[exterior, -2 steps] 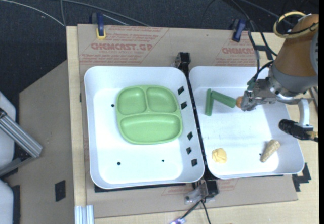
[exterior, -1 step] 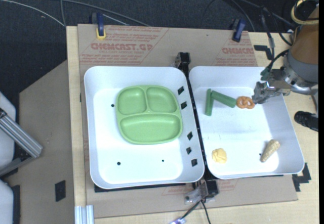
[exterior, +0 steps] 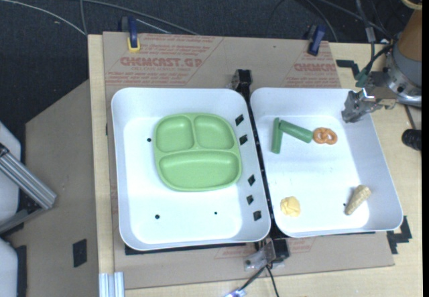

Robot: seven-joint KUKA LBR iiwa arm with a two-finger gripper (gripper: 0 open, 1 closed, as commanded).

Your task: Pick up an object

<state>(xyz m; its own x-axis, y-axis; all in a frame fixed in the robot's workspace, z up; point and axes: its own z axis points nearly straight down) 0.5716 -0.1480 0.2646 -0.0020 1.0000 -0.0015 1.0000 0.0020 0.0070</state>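
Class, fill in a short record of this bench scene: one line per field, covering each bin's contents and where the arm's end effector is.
left bin: green divided plate, lying flat
right bin, upper part: green L-shaped piece with a pretzel just right of it
right bin, lower part: yellow lump on the left, pale cone-shaped piece on the right
end effector: at the right bin's upper right corner, apart from every item
held item: none seen
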